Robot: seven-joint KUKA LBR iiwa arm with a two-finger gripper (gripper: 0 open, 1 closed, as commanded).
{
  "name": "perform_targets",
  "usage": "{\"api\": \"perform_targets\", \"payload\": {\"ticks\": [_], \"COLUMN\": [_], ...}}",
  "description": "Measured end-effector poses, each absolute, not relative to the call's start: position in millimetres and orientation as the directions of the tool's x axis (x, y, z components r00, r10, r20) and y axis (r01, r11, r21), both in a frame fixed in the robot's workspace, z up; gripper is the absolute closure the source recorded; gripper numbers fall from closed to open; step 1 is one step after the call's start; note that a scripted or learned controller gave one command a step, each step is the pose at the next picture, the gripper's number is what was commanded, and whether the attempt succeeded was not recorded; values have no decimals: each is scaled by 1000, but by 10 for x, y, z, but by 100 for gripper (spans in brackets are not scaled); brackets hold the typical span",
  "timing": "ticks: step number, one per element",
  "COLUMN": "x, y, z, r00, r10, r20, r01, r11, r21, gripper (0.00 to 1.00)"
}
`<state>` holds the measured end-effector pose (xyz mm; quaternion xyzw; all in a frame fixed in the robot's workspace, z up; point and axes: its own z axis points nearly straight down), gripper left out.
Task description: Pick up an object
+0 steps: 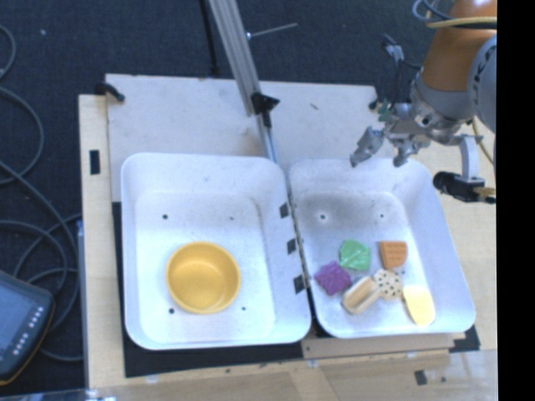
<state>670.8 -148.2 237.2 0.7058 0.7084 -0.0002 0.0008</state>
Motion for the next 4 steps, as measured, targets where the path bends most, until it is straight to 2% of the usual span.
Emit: {"api": "perform_targets", "payload": {"ticks": [1,3,4], "x": [6707,6642,6640], "y": [-1486,-1414,-1425], "z": [2373,1219,1001], "r00": [-4,-1,-1], "r10": [1000,1000,1000], "r20": [-3,-2,-3], "r01": [1000,1000,1000], "r11": [4,1,1], "r21": [0,-5,-2], "gripper": [0,0,0]}}
